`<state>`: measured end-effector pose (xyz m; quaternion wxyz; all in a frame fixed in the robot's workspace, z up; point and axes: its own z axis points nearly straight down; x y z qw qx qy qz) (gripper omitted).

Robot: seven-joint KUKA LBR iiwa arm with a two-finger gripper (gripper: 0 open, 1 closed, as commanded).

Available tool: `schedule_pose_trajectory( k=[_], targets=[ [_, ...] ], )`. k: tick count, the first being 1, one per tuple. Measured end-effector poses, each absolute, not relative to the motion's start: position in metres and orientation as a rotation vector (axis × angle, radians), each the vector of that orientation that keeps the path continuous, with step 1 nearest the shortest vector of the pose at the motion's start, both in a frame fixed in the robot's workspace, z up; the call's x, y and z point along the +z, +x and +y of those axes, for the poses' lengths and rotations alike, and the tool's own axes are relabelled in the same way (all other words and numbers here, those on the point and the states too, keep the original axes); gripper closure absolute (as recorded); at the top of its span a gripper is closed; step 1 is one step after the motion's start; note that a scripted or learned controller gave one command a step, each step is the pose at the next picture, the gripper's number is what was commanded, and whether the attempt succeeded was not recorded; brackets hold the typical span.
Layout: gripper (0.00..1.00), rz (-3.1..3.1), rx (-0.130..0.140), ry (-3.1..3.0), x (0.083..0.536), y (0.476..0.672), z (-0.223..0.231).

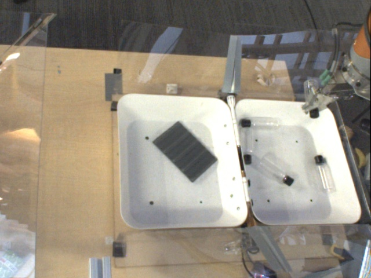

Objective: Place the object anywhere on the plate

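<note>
Gripper [315,104] is hovering over right bin's [342,213] back rim; can't tell its state. Three vials [276,171] are lying in that bin, plate [185,151] in left bin [130,213].

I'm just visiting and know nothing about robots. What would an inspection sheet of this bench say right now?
Surface: wooden bench bearing two shallow white bins, left bin and right bin.
Job's things: dark grey ridged plate lying flat in the left bin; three clear tubes with black caps, in the right bin.
Clutter: small white block on the bench behind the left bin.
Grippers: gripper above the right bin's far right corner, holding nothing.
Cables: dark cable across the floor.
Surroundings: dark carpet; clear panel at left.
</note>
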<state>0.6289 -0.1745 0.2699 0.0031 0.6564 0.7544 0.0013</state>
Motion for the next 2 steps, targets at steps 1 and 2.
schedule_pose_trajectory(
  k=[1,2],
  targets=[
    [1.0,2.547,0.002,1.831,0.223,0.67,-0.2],
    [1.0,2.612,0.003,1.732,0.264,0.67,-0.196]
  ],
)
